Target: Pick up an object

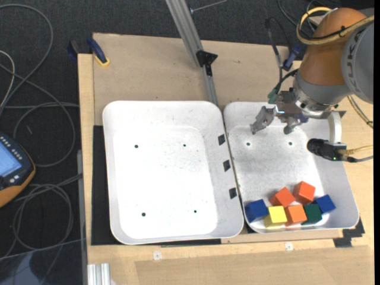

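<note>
On the left of the counter [178, 266], a shallow white plastic bin [119, 159] is seen with nothing resting in it. In the right white bin [237, 159], a cluster of small coloured cubes is gathered at the near edge: read from left to right, a blue cube [256, 209], a yellow cube [277, 215], two orange cubes [284, 196] and [296, 214], a red-orange cube [306, 190], a dark green cube [312, 212] and a second blue cube [325, 203]. The two-finger tool [276, 121] is held over the far part of this bin, its fingers spread apart with nothing between them. The cubes therefore lie well apart from the tool, toward the near side and slightly to the right. A reach nearward would be judged necessary before any cube can be gripped; the cubes are packed touching, so the outer ones may be easier.
</note>
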You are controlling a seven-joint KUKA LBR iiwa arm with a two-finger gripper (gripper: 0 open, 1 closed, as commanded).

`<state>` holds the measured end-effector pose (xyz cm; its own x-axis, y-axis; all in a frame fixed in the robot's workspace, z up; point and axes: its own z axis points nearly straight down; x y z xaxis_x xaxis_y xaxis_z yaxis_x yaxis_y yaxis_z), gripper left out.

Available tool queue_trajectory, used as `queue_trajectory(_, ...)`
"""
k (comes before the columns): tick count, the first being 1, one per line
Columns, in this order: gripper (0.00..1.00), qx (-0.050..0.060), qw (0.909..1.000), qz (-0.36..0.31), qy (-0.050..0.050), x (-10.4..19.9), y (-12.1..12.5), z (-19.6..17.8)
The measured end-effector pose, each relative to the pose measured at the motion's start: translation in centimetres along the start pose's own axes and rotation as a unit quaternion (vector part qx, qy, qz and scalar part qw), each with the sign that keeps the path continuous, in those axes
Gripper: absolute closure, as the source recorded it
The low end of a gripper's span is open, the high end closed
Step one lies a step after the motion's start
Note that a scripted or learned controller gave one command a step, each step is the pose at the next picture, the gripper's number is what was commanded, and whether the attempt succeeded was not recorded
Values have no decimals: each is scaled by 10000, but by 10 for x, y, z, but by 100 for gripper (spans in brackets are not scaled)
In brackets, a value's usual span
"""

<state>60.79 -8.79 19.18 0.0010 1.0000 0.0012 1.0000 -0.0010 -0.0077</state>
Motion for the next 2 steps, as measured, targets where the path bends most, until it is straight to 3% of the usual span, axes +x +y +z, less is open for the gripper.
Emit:
queue_trajectory(1, 0, -1, 10000, -10, 3, 4, 9, 56)
queue_trajectory(2, 100, -47, 10000, -6, 1, 4, 11, 40)
